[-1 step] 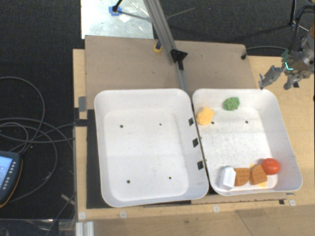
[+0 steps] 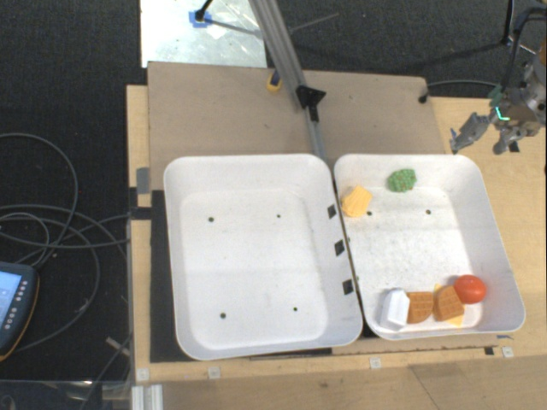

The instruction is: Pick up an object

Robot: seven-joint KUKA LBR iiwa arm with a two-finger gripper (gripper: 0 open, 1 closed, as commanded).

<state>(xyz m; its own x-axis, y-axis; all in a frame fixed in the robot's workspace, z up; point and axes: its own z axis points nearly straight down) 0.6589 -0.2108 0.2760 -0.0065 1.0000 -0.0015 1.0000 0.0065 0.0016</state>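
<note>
From my screen I saw the claw (image 2: 484,135) hanging at the right edge of the view, above the bare brown desk (image 2: 367,109) and just beyond the far right corner of the right bin (image 2: 491,220), well apart from everything inside it. Its two grey fingers stood spread apart with nothing between them, so I read it as released. Both bins were shallow white plastic trays with rounded corners and a faintly speckled floor; the left bin (image 2: 188,254) showed four small dark holes in its flat bottom. The things to pick all lay in the right bin. A knobbly green lump (image 2: 401,179), shaped like a little broccoli head, sat near the far wall. A smooth yellow block (image 2: 356,201) with angled faces rested close to the wall shared with the left bin. Along the near wall four pieces were crowded in a row: a white rounded block (image 2: 394,308), then two orange-brown pieces (image 2: 420,307) with a ridged, waffle-like surface, touching one another, and a glossy red ball (image 2: 469,289) like a tomato against the second of them. A grey metal pole (image 2: 278,37) slanted across the far side of the desk.
</note>
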